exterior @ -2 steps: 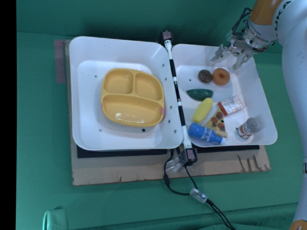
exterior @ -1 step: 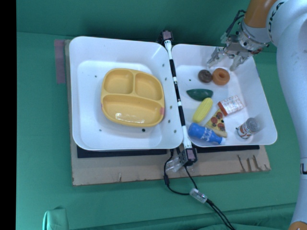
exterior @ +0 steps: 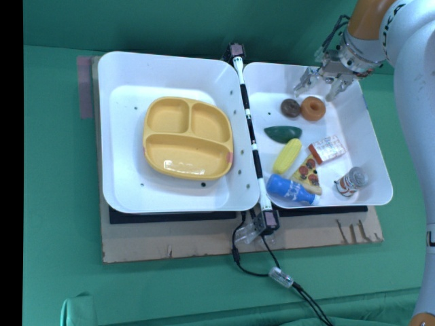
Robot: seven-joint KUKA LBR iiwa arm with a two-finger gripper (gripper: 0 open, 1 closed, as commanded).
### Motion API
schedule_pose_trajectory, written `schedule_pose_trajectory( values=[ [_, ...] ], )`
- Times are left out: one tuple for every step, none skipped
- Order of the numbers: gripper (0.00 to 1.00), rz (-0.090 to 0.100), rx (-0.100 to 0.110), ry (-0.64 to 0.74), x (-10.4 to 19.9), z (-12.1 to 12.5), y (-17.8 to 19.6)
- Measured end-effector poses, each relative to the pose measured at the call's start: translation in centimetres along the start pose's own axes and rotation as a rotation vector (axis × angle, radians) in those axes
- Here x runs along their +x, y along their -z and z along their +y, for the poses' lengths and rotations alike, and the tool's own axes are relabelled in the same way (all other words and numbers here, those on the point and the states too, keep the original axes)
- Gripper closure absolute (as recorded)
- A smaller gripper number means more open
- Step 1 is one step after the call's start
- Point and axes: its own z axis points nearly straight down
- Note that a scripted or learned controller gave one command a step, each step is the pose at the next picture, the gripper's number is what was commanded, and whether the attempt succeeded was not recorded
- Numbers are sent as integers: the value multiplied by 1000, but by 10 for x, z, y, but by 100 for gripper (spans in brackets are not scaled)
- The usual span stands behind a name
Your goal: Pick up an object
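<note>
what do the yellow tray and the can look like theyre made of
Tray: likely hard plastic, smooth and slightly glossy, with soft highlights along its molded dividers. Can: seemingly metal or metal-look plastic, with a shiny silvery end and a printed label; too small to be sure.

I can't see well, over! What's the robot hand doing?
End effector open, holding nothing, above right bin's far edge. Orange donut just below it. Brown donut close beside.

Dark lettering runs along the grey arm (exterior: 401,20) just below its orange band, at the picture's top right; it appears to spell KUKA. Packaging print in the right bin (exterior: 370,148) is too small to read.
</note>
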Motion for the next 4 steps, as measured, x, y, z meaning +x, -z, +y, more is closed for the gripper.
schedule_pose_trajectory(
  values=[
    [0,14,4,5,-7,1,-1],
    [0,13,4,5,-7,1,-2],
    [100,16,-4,3,-6,4,16],
    [0,13,-4,3,-7,3,16]
  ],
)
